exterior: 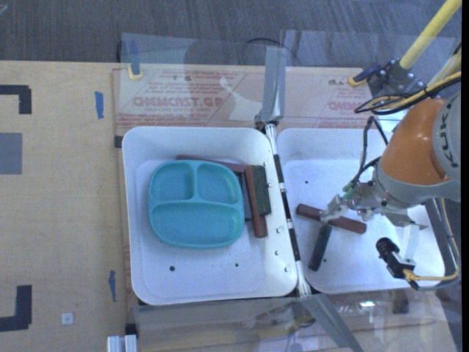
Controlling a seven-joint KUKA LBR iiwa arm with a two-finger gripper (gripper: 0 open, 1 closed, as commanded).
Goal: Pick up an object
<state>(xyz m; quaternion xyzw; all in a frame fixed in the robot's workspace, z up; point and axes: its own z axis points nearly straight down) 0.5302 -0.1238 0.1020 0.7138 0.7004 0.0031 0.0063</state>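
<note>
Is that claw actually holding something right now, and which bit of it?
Cannot be told. The claw sits over the brown stick in the right bin, near its middle, but a grip isn't visible.

teal divided plate (196, 203), white bins (139, 196), reddish-brown bar (330, 219), black bar (319, 246)

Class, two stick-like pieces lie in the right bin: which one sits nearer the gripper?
The reddish-brown bar, reaching right up to the gripper. The dark stick lies lower, slanting away from it.
</note>
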